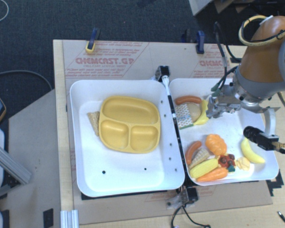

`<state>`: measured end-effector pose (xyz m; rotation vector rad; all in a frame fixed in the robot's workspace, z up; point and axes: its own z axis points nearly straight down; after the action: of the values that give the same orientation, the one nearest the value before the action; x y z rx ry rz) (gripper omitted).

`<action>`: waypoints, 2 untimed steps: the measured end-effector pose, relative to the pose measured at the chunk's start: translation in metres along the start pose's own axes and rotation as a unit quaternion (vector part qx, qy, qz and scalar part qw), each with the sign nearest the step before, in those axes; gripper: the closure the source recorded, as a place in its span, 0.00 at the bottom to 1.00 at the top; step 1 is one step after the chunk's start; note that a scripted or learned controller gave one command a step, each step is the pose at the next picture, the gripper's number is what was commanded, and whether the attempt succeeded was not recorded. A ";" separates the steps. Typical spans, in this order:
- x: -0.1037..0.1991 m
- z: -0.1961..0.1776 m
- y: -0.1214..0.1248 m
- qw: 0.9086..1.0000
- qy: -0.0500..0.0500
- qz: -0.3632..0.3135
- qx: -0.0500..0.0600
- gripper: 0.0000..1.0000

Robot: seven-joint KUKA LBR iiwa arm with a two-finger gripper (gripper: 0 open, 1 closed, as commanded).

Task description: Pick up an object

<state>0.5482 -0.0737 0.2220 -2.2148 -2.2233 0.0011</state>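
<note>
Camera view is looking down on a bench (133, 61) carrying two shallow white bins side by side. Left bin (83, 127) is holding a yellow divided plate (129, 124), with a tan wedge-shaped piece (93, 121) peeking out from under the plate's left edge. Right bin (263, 172) is holding the toy food. A sausage (188, 99) is lying at the far left of that bin, and a patterned pouch (183, 116) is sitting just near of it. An orange fruit (215, 144) is resting mid-bin, with a corn cob (204, 167) and a carrot (212, 175) lying side by side at the near edge. A banana (252, 151) is lying toward the right side, beside a black fitting (259, 138).

Arm is reaching in from the right, with its orange band showing above the wrist. Claw (210, 109) is hanging low over the far part of the right bin, next to a small yellow piece (202, 118) by the pouch. Cannot tell whether the claw is open or closed, nor whether it is touching the yellow piece.
</note>
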 end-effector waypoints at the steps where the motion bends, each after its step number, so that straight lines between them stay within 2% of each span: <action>1: 0.055 0.006 0.006 1.000 0.000 0.000 0.000 1.00; 2: 0.053 -0.006 0.009 1.000 -0.001 0.001 -0.003 1.00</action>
<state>0.5573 -0.0203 0.2283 -2.2219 -2.2240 -0.0030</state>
